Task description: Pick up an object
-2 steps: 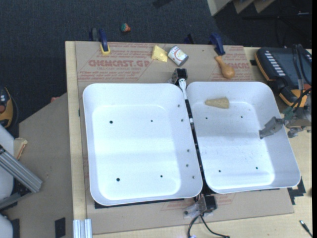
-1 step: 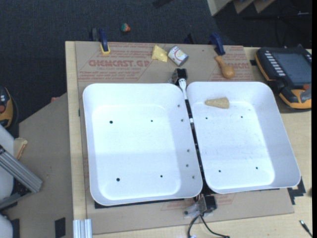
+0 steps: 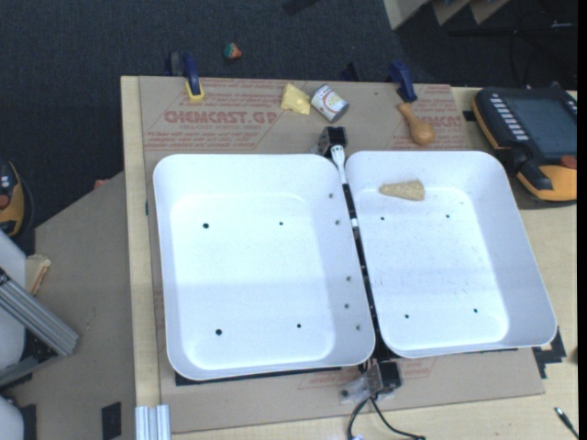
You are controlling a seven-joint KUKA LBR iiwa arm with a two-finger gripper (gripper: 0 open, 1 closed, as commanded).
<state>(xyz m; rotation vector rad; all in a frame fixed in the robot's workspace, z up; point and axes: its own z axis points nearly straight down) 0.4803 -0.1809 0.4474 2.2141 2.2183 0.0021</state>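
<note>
I see the only binned target, a tan wedge-shaped piece [image 3: 403, 190], lying near the far wall of the right bin [image 3: 514, 246]; the left bin [image 3: 183, 246] offers nothing. End effector state: cannot tell. Risk I judge: a low, flat piece beside the wall invites a finger strike or a slip.

white bins [image 3: 248, 337], tan object [image 3: 403, 190] (pale, speckled)

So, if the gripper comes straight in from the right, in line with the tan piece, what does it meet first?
Probably the yellow-edged pendant, then the rim of the right bin; height is unclear.
</note>
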